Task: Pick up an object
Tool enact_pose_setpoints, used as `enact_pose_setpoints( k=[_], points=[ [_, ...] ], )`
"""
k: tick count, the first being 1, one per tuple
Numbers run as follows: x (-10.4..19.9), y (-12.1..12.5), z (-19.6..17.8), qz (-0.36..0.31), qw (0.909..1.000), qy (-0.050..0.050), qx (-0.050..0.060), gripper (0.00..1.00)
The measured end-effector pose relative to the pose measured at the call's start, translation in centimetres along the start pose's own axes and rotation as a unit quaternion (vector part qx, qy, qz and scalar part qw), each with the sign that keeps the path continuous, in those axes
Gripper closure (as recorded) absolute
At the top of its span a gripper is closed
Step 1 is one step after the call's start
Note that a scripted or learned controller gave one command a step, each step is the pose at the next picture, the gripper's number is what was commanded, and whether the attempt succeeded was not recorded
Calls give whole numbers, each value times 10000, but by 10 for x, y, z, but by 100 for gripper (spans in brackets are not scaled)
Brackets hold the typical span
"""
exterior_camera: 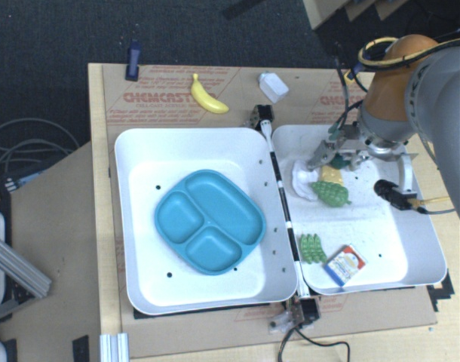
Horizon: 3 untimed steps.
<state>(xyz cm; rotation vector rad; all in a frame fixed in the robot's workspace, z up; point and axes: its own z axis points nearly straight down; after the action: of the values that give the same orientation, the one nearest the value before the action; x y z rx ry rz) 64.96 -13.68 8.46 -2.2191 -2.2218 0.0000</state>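
Object nearest the tool: yellow piece [332,175], lying in the upper left part of the right bin [396,232], touching a green lump [332,194] below it and a white wad [304,179] to its left. Fingers [317,160]: they look spread, one slanting out toward the white wad, the other on the arm's side, with nothing seen pinched between them. Gripper [334,157]: low over the bin, just above the yellow piece and close to the cluster; whether it touches any item cannot be told. Arm [392,89]: reaches in from the right, orange band above the wrist. Other stock, right bin — a small green block [311,247] near the inner wall and a red and white packet [345,265] beside it, both well apart from the gripper. Left bin [139,157]: one blue plate [209,221] with three wells. Bench [170,89], beyond the bins: a banana [207,96] and a white block [274,87]. Step in hand, by judgement: the approach is made and the grasp not yet closed. Next move calls for — settling down so the yellow piece sits squarely in the gap, closing firmly, then lifting straight up; the crowded neighbours may get nudged or caught along with it.
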Motion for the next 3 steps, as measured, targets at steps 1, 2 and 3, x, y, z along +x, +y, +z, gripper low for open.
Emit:
enact_pose_setpoints(
  k=[1, 2, 3],
  points=[
    [0, 0, -10, -3, 10000, -4, 2, 100],
    [0, 0, -10, -4, 10000, -4, -3, 0],
    [17, -65, 0, 10, 10000, -2, 4, 0]
  ],
)
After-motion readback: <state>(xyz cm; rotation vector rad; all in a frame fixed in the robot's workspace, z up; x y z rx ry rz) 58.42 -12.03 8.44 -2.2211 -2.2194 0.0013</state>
